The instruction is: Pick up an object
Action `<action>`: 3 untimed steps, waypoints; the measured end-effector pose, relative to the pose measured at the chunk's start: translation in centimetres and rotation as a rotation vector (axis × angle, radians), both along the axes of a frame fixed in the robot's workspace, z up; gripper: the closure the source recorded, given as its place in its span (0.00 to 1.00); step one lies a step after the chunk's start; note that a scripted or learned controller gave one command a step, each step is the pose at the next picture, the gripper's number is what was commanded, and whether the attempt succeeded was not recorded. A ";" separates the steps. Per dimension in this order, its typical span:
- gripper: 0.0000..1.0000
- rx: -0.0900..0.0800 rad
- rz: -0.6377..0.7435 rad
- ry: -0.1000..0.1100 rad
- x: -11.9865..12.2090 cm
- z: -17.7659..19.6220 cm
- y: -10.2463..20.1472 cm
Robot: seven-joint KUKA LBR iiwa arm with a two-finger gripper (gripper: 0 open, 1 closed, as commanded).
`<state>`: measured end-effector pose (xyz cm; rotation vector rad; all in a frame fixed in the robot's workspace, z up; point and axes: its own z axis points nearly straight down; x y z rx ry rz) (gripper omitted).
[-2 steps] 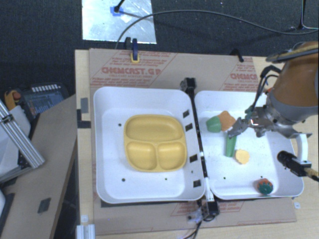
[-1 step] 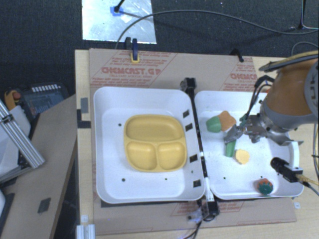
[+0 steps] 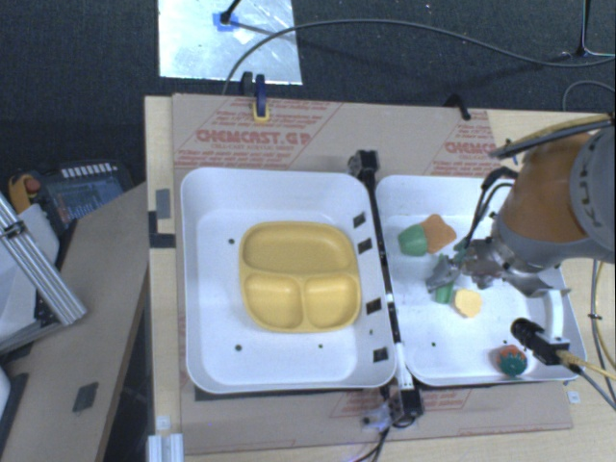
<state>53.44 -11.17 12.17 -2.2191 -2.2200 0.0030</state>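
Gripper (image 3: pixel 446 279) hangs low in the right bin (image 3: pixel 423 364); its finger state cannot be told. Small green piece (image 3: pixel 443 294) touches it below, yellow piece (image 3: pixel 468 303) just right.

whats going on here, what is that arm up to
A grey and orange robot arm reaches in from the right over the right bin. Its gripper is down among a few small objects: a green block, an orange piece, a yellow piece and a small green thing beside the gripper. Nothing is visibly held. A multicoloured ball lies near the front corner. The left bin holds a yellow divided tray.
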 end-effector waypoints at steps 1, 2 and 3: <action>1.00 -0.001 0.001 -0.005 0.2 1.3 0.0; 1.00 -0.003 0.003 -0.011 1.0 7.2 -0.7; 1.00 -0.001 0.003 -0.007 1.1 8.5 -0.7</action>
